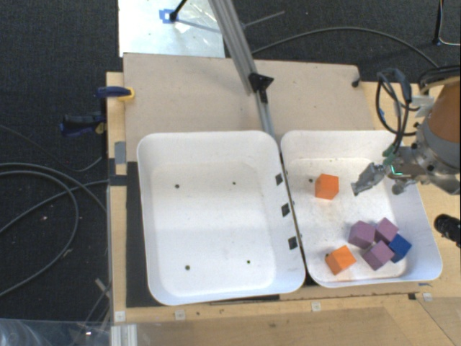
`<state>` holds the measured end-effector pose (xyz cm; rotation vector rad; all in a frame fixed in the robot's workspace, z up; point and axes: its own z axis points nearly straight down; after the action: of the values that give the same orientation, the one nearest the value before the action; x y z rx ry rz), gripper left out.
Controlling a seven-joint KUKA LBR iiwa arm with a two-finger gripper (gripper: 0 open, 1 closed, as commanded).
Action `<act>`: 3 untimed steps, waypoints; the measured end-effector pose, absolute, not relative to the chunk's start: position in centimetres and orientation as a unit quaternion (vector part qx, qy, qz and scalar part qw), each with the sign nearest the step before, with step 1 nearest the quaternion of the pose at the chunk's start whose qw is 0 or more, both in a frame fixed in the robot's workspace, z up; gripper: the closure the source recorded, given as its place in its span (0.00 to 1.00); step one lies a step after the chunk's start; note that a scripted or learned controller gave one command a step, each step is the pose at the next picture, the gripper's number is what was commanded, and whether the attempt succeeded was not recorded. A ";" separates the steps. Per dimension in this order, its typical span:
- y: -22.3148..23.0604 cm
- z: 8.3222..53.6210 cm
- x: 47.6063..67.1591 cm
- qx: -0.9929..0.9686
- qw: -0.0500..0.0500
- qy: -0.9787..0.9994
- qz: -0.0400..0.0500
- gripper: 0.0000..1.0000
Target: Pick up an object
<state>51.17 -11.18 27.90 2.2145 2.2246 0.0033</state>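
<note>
The arm [441, 139] came in from the right edge of the camera view, w/ dark cables looped above its wrist, and the tool [382, 180] hung over the right bin [360, 146], in its upper right part. The tool's two fingers [366, 179] stood apart w/ nothing between them; whether the tips touched the bin floor couldn't be told. An orange cube [327, 187] sat on the bin floor just left of the tool, near it but apart. The rest of the objects lay in the bin's lower right corner: a purple cube [361, 233], a second purple cube [387, 230] and a third purple cube [377, 254] bunched together and touching or nearly so, w/ a blue cube [400, 247] tucked against their right side by the bin wall. A second orange cube [340, 259] sat just left of that bunch, close to the bin's front wall. The left bin [155, 186] sat beside the right one, rims meeting along the middle, w/ small dark clips [285, 210] spaced along that seam. Both bins rested on the tan worktop [187, 92]. A grey pole [234, 34] slanted down from the top of the view to the worktop behind the seam, w/ a black clamp [260, 82] on it. A blue and yellow clamp [114, 92] gripped the worktop's left edge, and black cables [43, 200] trailed over the dark floor at left.
</note>
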 end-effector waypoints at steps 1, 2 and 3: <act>-11.2 29.0 51.3 0.705 0.003 0.709 0.002 1.00; -10.9 30.2 48.5 0.706 0.001 0.708 0.001 1.00; -10.9 30.2 48.5 0.706 0.001 0.708 0.001 0.00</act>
<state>48.53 -10.92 30.17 2.2171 2.2227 0.0033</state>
